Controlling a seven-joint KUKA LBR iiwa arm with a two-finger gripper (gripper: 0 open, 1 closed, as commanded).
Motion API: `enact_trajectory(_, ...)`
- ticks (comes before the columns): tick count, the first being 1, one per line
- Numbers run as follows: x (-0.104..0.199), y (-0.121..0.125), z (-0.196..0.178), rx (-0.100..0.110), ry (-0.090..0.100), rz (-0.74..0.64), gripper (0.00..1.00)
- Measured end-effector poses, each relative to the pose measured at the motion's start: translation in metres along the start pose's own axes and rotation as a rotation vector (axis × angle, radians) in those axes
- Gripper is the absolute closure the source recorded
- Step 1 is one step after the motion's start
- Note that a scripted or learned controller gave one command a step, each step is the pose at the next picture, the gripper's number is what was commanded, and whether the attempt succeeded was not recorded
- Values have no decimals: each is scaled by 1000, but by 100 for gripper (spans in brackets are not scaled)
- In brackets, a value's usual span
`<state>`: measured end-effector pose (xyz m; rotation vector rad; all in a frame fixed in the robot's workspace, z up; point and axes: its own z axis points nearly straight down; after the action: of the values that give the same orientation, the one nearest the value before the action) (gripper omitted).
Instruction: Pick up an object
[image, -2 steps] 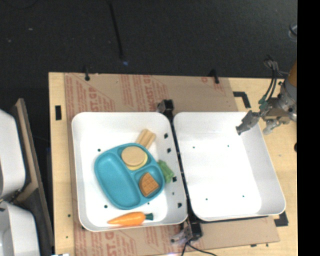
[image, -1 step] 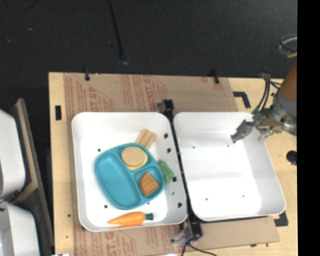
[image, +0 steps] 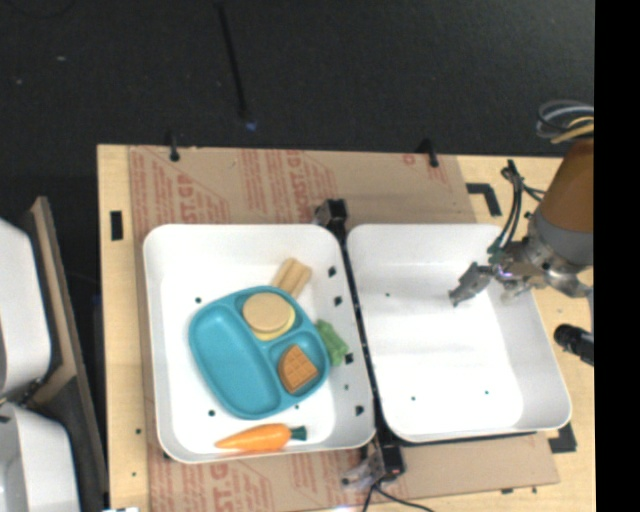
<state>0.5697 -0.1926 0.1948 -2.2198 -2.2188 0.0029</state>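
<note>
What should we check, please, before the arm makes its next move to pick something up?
1. Gripper away from the objects, over the right bin: ok.
2. Nothing between the fingers: ok.
3. Finger opening: cannot tell.
4. Carrot lying free in the left bin, beside the blue tray: ok.
5. Round cookie and waffle piece resting in tray compartments, reachable from above: ok.

Wood bench (image: 130, 440), black floor (image: 300, 70)
</note>
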Motion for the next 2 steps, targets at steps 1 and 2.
enact_trajectory(1,-7,-8,56,1,0,1,0)
enact_trajectory(2,-8,-6,42,-6,-2,1,100)
